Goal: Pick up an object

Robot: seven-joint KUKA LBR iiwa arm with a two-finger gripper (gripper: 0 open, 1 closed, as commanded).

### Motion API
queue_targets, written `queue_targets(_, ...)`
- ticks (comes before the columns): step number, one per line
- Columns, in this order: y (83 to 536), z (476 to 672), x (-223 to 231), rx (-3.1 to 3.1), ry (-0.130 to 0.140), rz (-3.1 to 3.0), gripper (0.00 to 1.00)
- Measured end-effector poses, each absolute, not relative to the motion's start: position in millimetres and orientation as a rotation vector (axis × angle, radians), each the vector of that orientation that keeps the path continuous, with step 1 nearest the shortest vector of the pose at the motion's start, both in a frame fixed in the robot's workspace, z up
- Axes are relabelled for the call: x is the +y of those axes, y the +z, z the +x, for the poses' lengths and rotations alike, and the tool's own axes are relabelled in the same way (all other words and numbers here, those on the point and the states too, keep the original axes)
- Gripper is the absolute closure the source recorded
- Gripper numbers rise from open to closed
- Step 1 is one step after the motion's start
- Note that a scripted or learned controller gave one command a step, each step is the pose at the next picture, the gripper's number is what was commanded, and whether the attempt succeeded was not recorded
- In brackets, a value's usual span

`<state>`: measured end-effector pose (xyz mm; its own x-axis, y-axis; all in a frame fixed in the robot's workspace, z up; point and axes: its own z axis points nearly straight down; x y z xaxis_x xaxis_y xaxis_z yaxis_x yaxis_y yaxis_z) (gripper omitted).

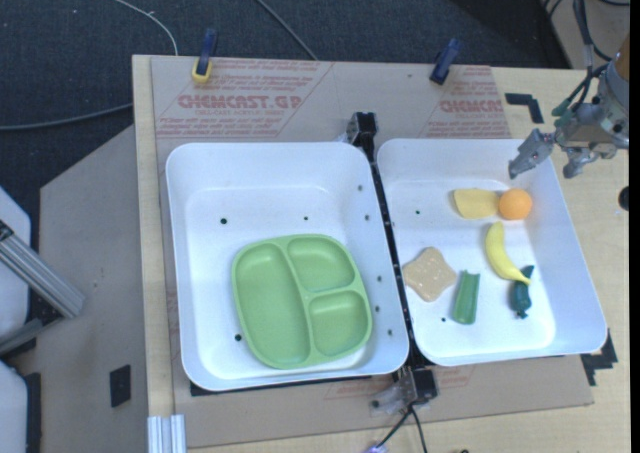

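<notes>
The right bin [440,171] holds an orange ball [515,204], a yellow wedge [476,203], a banana [500,252], a tan cracker-like piece [429,274], a green block [465,297] and a small teal object [521,295]. My gripper [552,155] hangs over the bin's far right corner, above and to the right of the orange ball. Its two fingers are spread apart with nothing between them.
The left bin [200,181] holds a green divided plate [300,299]. Black clamps [363,127] join the bins at the middle seam. Blue clips [445,60] pin the brown board at the back. Cables run behind the bench.
</notes>
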<state>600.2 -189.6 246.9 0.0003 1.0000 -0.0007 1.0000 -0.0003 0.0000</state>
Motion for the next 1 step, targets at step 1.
queue_targets(1,184.2,593.9,-191.9,2.226,-0.007,2.228,0.0)
